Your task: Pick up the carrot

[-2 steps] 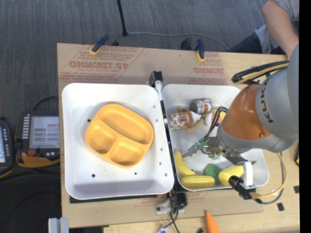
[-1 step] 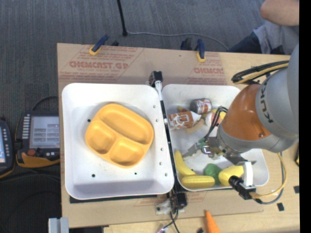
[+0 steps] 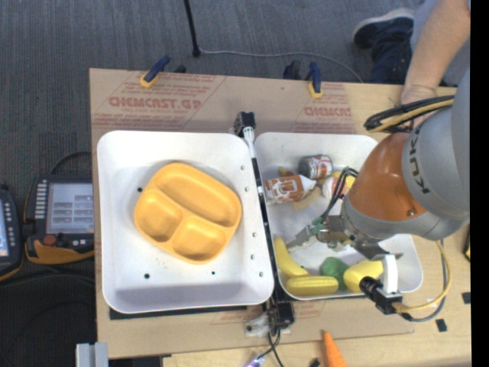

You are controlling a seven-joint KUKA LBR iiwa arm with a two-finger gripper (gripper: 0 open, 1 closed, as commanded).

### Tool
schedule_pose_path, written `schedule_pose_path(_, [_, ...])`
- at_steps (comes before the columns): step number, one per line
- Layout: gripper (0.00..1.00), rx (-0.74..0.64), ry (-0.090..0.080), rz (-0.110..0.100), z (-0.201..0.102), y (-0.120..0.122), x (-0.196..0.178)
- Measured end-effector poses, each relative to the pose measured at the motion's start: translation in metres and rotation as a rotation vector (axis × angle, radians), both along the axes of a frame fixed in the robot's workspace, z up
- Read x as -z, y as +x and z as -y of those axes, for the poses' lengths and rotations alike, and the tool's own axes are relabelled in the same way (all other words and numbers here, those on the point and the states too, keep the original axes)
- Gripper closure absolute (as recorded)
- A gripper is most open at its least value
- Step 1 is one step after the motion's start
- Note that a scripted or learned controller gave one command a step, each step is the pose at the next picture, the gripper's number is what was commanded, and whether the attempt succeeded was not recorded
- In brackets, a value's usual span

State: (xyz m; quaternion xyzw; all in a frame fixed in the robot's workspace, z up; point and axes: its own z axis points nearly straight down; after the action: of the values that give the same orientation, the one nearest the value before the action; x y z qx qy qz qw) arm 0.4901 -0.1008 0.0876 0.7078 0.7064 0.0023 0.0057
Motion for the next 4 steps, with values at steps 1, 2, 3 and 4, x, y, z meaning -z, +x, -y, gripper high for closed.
schedule_pose_path(1, [0.0,0.0,0.001,-0.004,0.0,-0.001,0.0])
schedule_pose_path(2, [0.0,0.0,0.001,-0.005,0.0,-0.001,0.0])
schedule_pose_path(3, [1.0,-0.001,0.003,-0.004,-0.001,0.0,-0.01])
schedule_pose_path(4, [1.0,-0.001,0.003,-0.012,0.062,0.037,-0.024])
